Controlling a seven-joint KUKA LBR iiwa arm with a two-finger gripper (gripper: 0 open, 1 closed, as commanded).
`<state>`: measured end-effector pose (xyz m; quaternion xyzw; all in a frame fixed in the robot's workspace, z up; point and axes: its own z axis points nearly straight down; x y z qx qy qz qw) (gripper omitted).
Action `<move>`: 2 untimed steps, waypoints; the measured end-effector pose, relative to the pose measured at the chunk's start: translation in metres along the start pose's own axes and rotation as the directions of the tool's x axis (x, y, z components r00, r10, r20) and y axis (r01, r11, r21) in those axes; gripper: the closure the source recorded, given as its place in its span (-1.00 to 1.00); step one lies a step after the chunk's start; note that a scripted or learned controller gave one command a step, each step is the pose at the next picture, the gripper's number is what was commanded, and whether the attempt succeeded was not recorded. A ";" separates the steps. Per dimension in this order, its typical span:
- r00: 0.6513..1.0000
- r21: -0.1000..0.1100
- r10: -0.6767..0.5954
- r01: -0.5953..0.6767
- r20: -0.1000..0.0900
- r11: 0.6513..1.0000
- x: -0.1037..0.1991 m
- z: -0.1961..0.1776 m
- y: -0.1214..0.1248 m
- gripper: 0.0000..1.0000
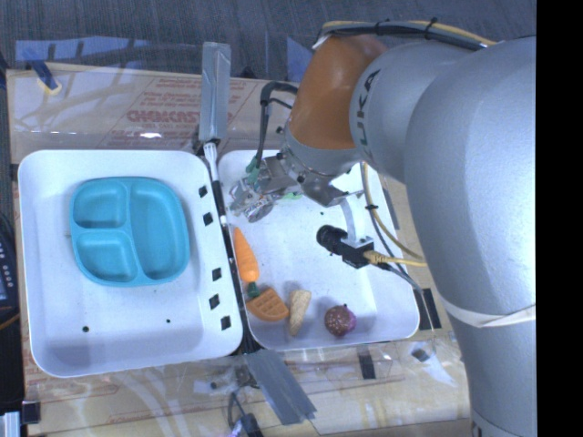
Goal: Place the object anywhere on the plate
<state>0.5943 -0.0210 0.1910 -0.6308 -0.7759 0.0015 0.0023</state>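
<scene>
A light blue divided plate (pixel 130 230) lies in the left bin (pixel 55 335). In the right bin (pixel 392 321) I see an orange carrot (pixel 245 255) along the left wall, an orange wedge with a green top (pixel 267 306), a pale stick-shaped piece (pixel 299 309) and a dark red round fruit (pixel 340 320) near the front. My gripper (pixel 253 200) hangs low over the right bin's back left corner, just above the carrot's upper end. Nothing shows between its metal fingers.
A grey divider with black clips (pixel 216 271) runs between the two bins. A black cable plug (pixel 344 244) hangs from the wrist over the right bin's middle. The arm's bulk covers the bin's right side.
</scene>
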 end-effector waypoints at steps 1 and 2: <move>0.963 -0.003 -0.269 0.269 0.003 0.963 0.090 -0.017 0.024 1.00; 0.963 -0.003 -0.268 0.268 0.003 0.963 0.090 -0.017 0.024 -1.00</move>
